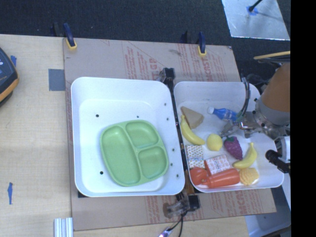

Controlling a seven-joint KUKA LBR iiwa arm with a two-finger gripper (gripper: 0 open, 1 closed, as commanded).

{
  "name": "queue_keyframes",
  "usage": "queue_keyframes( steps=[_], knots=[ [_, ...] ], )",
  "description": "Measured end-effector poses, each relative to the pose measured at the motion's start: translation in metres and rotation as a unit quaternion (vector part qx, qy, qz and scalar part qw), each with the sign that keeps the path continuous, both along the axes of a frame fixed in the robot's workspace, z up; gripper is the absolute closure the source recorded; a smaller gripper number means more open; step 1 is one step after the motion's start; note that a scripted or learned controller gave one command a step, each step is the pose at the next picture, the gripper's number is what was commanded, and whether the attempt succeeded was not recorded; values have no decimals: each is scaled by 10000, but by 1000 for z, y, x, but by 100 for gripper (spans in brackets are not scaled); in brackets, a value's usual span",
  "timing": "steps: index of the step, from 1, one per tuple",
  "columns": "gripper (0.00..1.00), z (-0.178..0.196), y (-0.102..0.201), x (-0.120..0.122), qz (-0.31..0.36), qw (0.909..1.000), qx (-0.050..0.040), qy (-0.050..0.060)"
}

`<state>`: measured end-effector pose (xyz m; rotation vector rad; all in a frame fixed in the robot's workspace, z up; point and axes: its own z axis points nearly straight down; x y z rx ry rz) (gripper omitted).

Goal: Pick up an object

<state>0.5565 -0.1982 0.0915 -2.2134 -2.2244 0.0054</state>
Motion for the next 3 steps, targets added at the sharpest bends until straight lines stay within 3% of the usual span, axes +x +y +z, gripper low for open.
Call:
queue_keyframes(
  steps=[1, 2, 3],
  knots=[
    [0, 1, 79, -51, -7, 10000, -20, -23],
    [100, 10, 79, -51, 19, 10000, -11, -5],
    [100, 101, 125, 19, 4, 10000, 2, -24]
  ],
)
